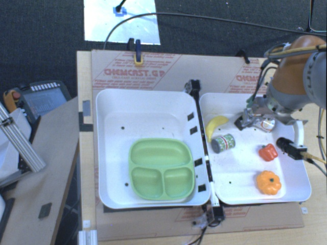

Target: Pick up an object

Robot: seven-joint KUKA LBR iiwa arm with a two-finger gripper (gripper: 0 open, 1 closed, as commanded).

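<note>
Banana (pixel 216 125), can (pixel 223 142) in right bin (pixel 301 188)

In your right bin (pixel 301 188) lie a yellow banana (pixel 215 126), a green-labelled can (pixel 223 143) on its side just below it, a red pepper (pixel 268 152) and an orange pumpkin (pixel 269 182).

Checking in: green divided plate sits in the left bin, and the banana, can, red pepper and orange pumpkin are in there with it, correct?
Not quite. The green divided plate is in the left bin, but the banana, can, red pepper and orange pumpkin lie in the right bin, as the camera view shows.
</note>
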